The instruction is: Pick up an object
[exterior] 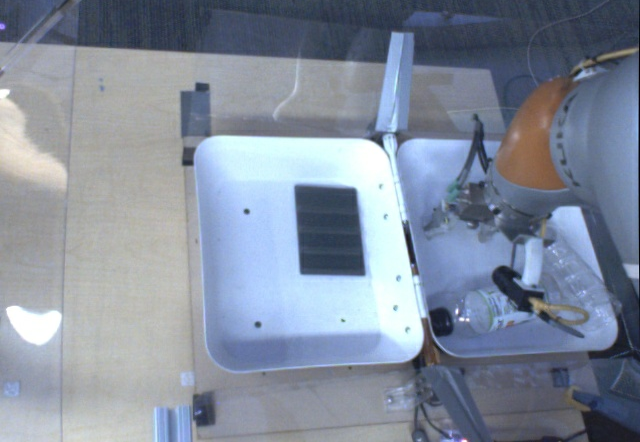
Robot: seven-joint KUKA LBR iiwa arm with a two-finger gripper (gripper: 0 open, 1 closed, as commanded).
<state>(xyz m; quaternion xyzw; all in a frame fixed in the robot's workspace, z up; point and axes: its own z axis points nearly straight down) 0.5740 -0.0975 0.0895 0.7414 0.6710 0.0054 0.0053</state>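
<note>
Nearest, along the front wall of the right bin [436,168], a clear bottle [487,311] lies on its side, black cap toward the left bin [240,270]. Just behind it, at the right wall, sits a crumpled clear plastic piece [577,275]. Mid-bin, the claw [455,211] hangs over bare white floor, apart from the bottle; spread or pressed together cannot be told. A dark ribbed slab [329,230] lies flat mid left bin. Pale table [110,260] beyond.
</note>
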